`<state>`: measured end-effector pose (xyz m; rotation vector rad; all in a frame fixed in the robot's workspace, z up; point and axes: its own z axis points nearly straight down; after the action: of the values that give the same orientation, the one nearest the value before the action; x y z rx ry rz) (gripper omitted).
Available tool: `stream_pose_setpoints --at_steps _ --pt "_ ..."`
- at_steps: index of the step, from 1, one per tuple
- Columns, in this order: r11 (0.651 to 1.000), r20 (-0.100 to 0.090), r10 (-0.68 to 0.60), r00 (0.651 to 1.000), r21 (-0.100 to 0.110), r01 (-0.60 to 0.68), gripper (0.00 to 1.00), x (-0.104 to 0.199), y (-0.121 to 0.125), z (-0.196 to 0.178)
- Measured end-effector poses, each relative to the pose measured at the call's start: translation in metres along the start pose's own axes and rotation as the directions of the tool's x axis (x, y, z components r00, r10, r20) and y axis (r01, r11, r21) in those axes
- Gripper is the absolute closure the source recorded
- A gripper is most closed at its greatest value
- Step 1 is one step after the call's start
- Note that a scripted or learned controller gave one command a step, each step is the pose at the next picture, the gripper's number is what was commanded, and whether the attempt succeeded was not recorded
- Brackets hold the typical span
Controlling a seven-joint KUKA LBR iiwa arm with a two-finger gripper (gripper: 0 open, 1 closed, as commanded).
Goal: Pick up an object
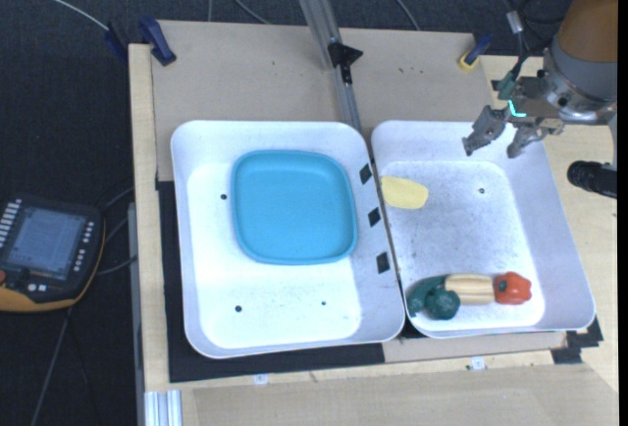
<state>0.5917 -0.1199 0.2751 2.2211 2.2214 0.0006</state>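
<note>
the grey two-finger claw point(499, 141) hangs over the far rim of the right shallow white bin point(549, 218), fingers spread apart with nothing between them, likely poised to come down on something. the pale yellow flat piece point(403, 192) lies near the bin's left wall; the dark green lump point(434, 300), tan block point(469, 290) and red round toy point(511, 289) crowd the near edge. a blue square plate point(294, 206) fills the left white bin point(196, 247).

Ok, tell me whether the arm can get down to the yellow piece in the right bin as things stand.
Probably yes. The yellow piece lies alone by the right bin's left wall, nothing on it, and the end effector hangs open above the bin's far edge.
</note>
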Motion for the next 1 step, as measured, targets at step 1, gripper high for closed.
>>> stream_pose_setpoints --at_steps 1 --pt "1.0 0.0 0.0 1.0 0.0 0.0 0.0 0.0 0.0 0.0"
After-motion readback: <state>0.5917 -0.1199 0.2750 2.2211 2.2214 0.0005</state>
